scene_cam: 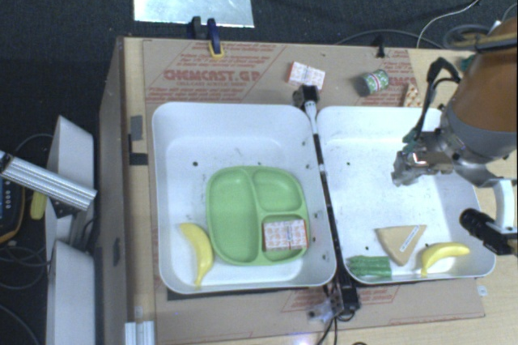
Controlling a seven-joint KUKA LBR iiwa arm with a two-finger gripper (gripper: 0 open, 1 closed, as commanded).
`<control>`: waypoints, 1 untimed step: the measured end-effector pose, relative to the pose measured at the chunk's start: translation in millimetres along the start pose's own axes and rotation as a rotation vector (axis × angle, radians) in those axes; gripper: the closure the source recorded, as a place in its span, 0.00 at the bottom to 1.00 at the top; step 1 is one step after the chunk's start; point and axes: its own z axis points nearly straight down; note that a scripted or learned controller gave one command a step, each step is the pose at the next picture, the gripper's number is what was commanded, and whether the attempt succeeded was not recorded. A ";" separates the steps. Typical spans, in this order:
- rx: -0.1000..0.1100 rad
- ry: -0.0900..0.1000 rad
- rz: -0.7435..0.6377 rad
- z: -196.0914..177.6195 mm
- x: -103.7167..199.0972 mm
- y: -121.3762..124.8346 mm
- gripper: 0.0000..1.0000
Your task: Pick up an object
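My gripper (410, 166) hangs over the right bin (356, 149), above its bare middle right part. Nothing shows between its fingers. Below it, along that bin's front edge, lie a tan wedge (400, 241), a yellow banana (441, 255) and a green object (368, 266). The left bin (186, 133) bears a green divided plate (247, 214) with a small patterned packet (285, 235) in its front right compartment. A second yellow banana (197, 252) lies just left of the plate.
Behind the bins, on the brown board, sit a small patterned box (306, 75) and a green can (375, 82). A black divider (318, 165) runs between the bins. Cables trail at the back right.
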 end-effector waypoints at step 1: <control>0.004 0.001 0.000 47.1 29.1 29.9 1.00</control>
